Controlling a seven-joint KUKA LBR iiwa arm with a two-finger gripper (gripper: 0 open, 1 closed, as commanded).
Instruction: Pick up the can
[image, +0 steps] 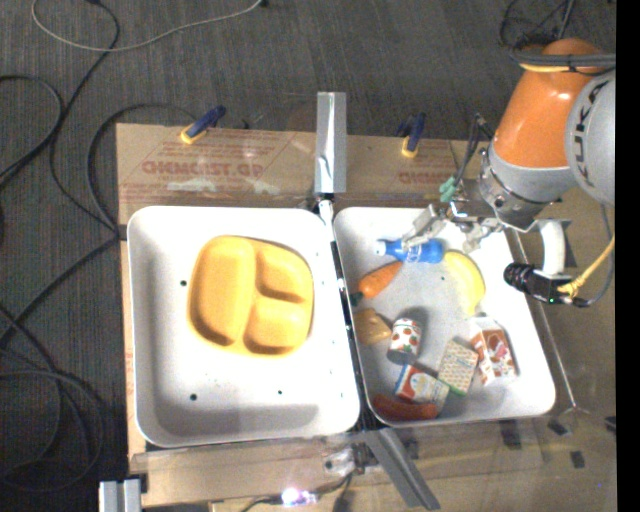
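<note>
The gripper (452, 215) hangs over the far edge of the right bin (535, 385), and whether it is released or clenched cannot be told from here. Just beside it lies one blue bottle (418, 250), with one yellow lemon-like piece (466, 278) and one orange carrot (380, 279) close by. The can (404, 338), white with red spots, stands near the middle of that bin, well apart from the gripper. A brownish piece (372, 326) touches its left side, and three small cartons (457, 366) crowd its near side, beside one red sausage (404, 407). The left bin (160, 400) holds one yellow divided tray (252, 295). Two clamps (203, 123) grip the desk's (150, 170) far edge.
</note>
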